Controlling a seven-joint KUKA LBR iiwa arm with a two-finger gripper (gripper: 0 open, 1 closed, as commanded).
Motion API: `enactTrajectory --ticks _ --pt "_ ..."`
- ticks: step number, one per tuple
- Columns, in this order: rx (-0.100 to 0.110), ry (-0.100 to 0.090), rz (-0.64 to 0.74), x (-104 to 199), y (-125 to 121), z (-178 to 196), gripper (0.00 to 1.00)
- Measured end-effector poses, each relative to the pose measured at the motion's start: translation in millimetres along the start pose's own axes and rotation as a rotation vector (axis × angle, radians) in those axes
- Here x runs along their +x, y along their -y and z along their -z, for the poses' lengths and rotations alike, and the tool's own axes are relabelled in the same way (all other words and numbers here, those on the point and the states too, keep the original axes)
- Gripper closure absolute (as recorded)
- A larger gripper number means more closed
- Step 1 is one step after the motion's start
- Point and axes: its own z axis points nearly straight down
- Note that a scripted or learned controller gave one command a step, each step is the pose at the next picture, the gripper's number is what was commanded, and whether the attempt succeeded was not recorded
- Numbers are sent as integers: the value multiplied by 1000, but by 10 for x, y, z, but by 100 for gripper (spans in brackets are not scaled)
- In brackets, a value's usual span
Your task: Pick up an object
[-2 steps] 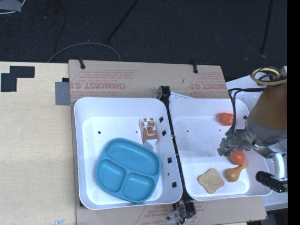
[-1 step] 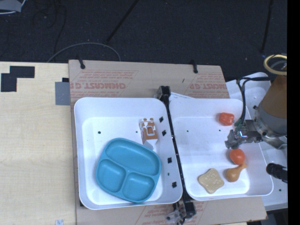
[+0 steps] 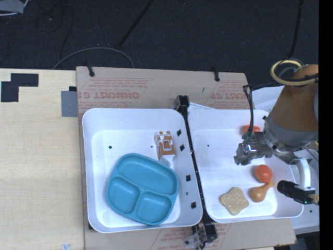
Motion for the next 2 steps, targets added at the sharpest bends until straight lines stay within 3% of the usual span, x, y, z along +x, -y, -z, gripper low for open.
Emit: enactTrajectory --ticks 2 --pt "0 1 1 947 -258 188 100"
